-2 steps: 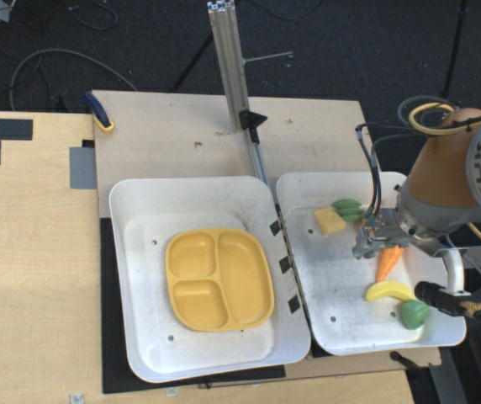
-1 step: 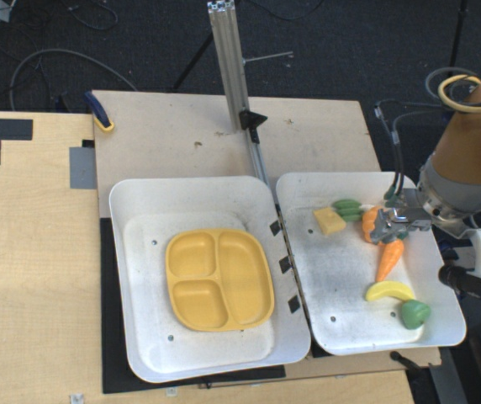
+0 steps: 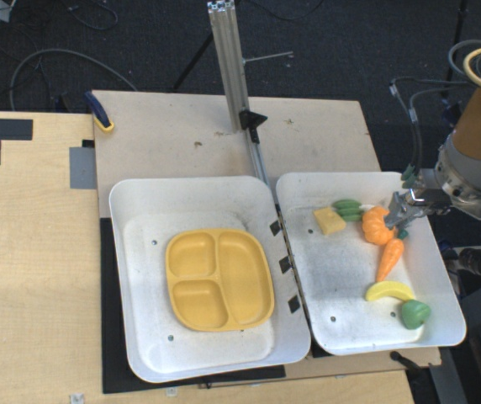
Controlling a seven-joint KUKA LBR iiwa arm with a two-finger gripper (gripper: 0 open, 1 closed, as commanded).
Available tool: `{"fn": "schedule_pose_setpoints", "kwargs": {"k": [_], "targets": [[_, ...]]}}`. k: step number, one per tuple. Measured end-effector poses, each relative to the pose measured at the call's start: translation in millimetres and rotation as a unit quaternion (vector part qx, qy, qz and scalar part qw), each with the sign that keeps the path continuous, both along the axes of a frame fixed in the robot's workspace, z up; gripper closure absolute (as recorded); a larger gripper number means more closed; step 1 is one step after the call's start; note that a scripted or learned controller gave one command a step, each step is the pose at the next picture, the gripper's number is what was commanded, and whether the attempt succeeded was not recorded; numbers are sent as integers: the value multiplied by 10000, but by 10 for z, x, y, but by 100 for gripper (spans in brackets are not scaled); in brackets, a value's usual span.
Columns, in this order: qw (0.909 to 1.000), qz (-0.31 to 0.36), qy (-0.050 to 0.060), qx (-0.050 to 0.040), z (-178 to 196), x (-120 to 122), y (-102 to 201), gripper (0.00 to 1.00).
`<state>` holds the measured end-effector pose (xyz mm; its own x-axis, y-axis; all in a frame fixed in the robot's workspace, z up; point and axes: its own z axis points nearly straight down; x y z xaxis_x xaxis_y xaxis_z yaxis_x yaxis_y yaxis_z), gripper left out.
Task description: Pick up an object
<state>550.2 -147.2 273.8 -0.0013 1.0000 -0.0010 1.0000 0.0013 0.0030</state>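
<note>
The right bin [image 3: 341, 326] holds several toy foods. A pale yellow block [image 3: 329, 220] and a green vegetable [image 3: 347, 209] lie at its far side. A round orange fruit [image 3: 375, 226] sits beside them, with a carrot [image 3: 389, 258] just below it. A yellow banana [image 3: 389, 290] and a green pepper [image 3: 414, 313] lie near the front right corner. My gripper [image 3: 402, 210] hangs at the bin's right side, right next to the orange fruit and over the carrot's top. Whether it touches the fruit is unclear.
The left bin [image 3: 140, 217] holds a yellow divided plate [image 3: 219, 278]. A metal post [image 3: 230, 66] rises behind the bins. Black clips [image 3: 284, 263] sit on the seam between the two bins. The arm's grey wrist [image 3: 463, 171] overhangs the right rim.
</note>
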Motion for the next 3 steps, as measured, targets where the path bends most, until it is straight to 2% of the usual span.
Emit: {"fn": "schedule_pose_setpoints", "kwargs": {"k": [2,3], "targets": [[10000,12,33,12,4,-23,972,100],[10000,11,40,12,-163,-148,1453,100]]}}
